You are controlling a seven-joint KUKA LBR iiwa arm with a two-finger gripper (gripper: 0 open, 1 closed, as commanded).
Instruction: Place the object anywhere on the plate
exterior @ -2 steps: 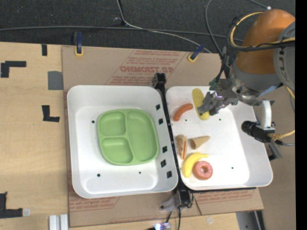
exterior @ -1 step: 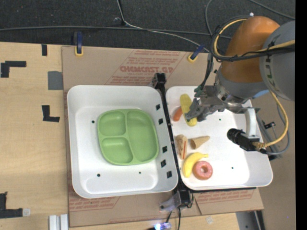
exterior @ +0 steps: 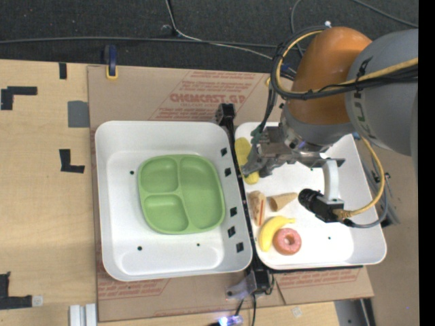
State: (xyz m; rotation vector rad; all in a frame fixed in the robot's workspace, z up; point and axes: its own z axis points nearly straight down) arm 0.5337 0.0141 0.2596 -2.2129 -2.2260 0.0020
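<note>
Two shallow white bins side by side at mid-frame, on a brown cardboard sheet [exterior: 204, 94] printed with red lettering.

Left bin [exterior: 112, 182]: a green divided plate [exterior: 181, 193] with three compartments, lying flat near the centre, nothing on it.

Right bin [exterior: 360, 243]: toy food gathered along its left side. A yellow piece [exterior: 242, 148] at the upper left, by the wall between the bins. Below it a tan ice-cream cone [exterior: 283, 200] lying on its side, and just left of that a small tan piece with a red stripe [exterior: 256, 205]. Lower down, a yellow banana [exterior: 268, 231] touching a pink doughnut [exterior: 288, 241] on its right.

Grey arm with orange band [exterior: 333, 53] reaching in from the upper right of the frame. Gripper [exterior: 257, 163] low over the upper-left part of the right bin, just beside the yellow pieces there. Fingers' state: cannot tell, hidden among the dark mechanism; nothing seen clearly held.

Black cables [exterior: 170, 19] across the dark top of the frame.
</note>
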